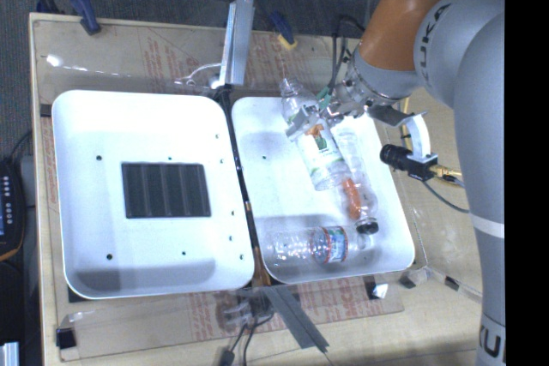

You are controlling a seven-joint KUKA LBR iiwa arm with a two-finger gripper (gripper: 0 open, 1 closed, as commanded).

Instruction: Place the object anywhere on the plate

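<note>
My gripper [302, 117] low over the right bin [266, 184], fingers' state I cannot tell, clear plastic bottle [324, 154] just below them, second bottle [313, 246] farther below, dark ridged plate [165, 189] well left.

Grey arm [463, 56] reaching in from right, end effector [307, 117] lowered

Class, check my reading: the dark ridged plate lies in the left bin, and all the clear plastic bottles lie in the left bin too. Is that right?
Not quite. The camera view shows the dark ridged plate in the left bin, but the clear plastic bottles lie in the right bin.
</note>
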